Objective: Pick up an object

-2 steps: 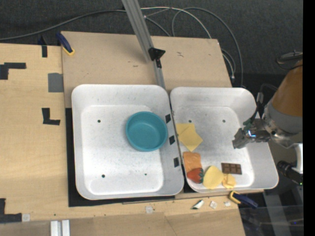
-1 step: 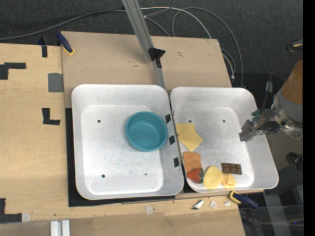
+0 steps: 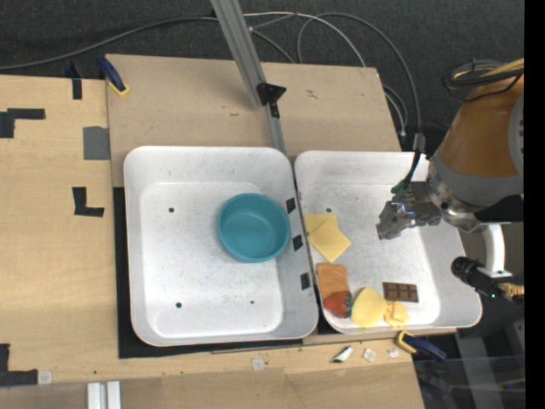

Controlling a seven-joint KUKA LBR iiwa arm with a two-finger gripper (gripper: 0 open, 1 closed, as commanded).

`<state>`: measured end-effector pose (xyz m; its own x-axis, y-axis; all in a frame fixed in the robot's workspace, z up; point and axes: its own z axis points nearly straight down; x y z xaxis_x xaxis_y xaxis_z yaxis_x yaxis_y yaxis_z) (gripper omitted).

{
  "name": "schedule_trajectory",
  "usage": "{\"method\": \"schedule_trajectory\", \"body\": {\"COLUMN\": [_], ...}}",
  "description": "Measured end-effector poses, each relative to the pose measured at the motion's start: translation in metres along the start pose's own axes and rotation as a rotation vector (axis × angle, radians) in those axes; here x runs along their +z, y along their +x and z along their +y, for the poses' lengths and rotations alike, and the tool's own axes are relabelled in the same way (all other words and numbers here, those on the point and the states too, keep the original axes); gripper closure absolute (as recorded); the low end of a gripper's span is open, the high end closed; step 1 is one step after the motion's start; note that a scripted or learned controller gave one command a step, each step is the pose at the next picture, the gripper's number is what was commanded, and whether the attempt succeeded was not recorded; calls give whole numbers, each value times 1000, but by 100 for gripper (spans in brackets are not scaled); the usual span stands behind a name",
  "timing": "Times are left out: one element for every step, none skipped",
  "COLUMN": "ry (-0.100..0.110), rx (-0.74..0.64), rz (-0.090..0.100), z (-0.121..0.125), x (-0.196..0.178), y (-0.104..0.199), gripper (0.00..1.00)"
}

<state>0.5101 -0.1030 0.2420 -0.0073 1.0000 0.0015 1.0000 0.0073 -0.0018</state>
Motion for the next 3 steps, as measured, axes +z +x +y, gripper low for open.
{"method": "schedule_trajectory", "body": {"ry": [0,1,0], "rx": [-1,-1,1], "rz": [1,0,-1], "z": [14,23,44], "x": [0,5,18], "y": [61,120,168], "gripper": [100,100,100]}}
